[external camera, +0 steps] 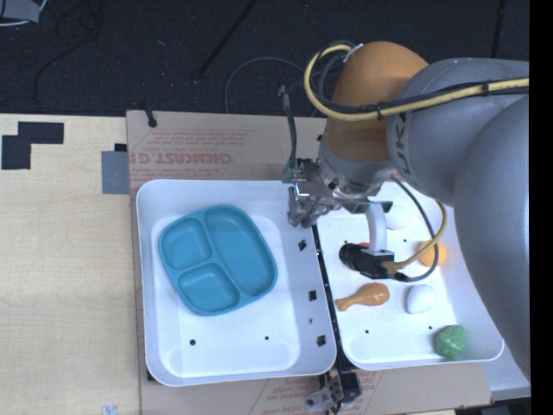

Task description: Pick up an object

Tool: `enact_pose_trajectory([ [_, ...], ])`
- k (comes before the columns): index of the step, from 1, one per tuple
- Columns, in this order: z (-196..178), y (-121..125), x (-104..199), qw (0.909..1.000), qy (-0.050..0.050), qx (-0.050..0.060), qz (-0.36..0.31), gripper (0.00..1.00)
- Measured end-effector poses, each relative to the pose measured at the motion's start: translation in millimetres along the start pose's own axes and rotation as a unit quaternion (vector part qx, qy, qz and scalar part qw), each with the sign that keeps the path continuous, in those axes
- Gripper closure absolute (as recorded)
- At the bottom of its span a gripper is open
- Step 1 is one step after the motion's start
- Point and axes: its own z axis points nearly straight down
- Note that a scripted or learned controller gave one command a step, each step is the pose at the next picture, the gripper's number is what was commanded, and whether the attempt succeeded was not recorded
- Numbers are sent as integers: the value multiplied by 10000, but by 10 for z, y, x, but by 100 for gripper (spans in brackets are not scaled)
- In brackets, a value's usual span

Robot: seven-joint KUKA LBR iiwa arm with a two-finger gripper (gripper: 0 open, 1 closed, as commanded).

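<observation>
Reaching in from the right, the grey arm [467, 145] hangs its pincer [302, 204] low over the wall where the two white bins meet, at their far end. Whether the pincer is released or clenched cannot be told, and nothing shows in its grasp. The left bin [143, 258] holds a blue divided plate [216, 258], lying flat. In the right bin [406, 353] lie an orange toy drumstick [365, 297], a white egg [420, 298] just beside it, and a green ball [450, 341] near the front corner. Both bins rest on a cardboard sheet [207, 150] upon the pale surface [60, 275].
</observation>
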Motion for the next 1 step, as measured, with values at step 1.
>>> enact_pose_trajectory([
  [1,104,85,408,10000,-3,10,4,100],
])
